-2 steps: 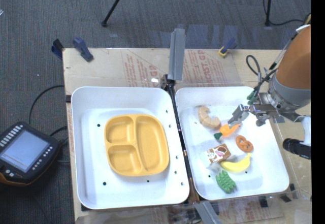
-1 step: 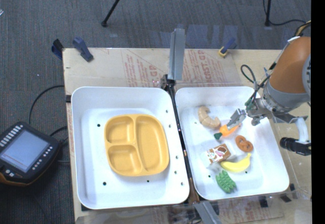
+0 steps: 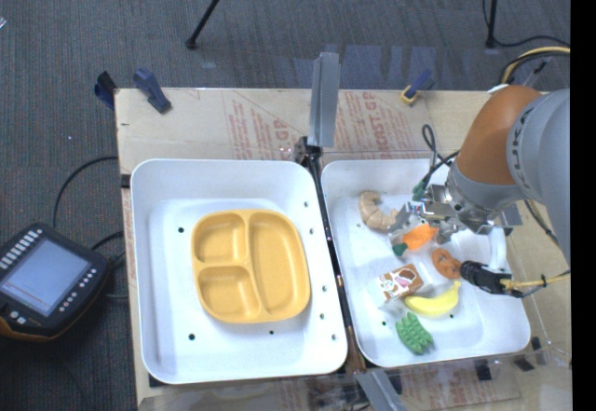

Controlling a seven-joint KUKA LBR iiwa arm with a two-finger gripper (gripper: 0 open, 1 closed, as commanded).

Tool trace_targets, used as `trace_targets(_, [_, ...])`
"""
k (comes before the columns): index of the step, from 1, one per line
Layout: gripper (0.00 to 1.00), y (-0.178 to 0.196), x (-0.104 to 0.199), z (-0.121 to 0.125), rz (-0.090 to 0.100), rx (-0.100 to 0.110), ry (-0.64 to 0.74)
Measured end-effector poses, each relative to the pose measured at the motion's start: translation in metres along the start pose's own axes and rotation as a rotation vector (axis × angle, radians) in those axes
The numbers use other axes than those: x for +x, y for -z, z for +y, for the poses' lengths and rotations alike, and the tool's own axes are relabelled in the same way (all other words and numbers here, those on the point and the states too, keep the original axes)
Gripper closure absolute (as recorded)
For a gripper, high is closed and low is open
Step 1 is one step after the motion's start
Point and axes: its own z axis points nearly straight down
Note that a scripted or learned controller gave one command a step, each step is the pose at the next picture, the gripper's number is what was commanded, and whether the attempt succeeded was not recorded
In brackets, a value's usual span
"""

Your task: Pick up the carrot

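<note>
The carrot (image 3: 418, 236) is a small orange piece with a green tip, lying in the upper middle of the right bin (image 3: 503, 330). My gripper (image 3: 426, 221) has come down into that bin from the right and sits directly over the carrot, touching or nearly touching its top. The gripper's body hides the carrot's upper edge, so the contact itself is hidden.
A beige bread piece (image 3: 375, 211) lies just left of the carrot. Below it are a red-orange item (image 3: 445, 262), a small carton (image 3: 400, 283), a banana (image 3: 434, 302) and a green item (image 3: 413, 333). The left bin (image 3: 154, 213) holds a yellow divided plate (image 3: 250, 265).
</note>
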Motion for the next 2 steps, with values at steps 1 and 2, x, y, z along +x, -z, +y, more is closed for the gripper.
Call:
trace_targets(1, [1.0,0.006,0.0,0.0,0.002,0.006,0.0])
trace_targets(2, [1.0,0.081,0.038,0.017,-0.001,-0.006,-0.17])
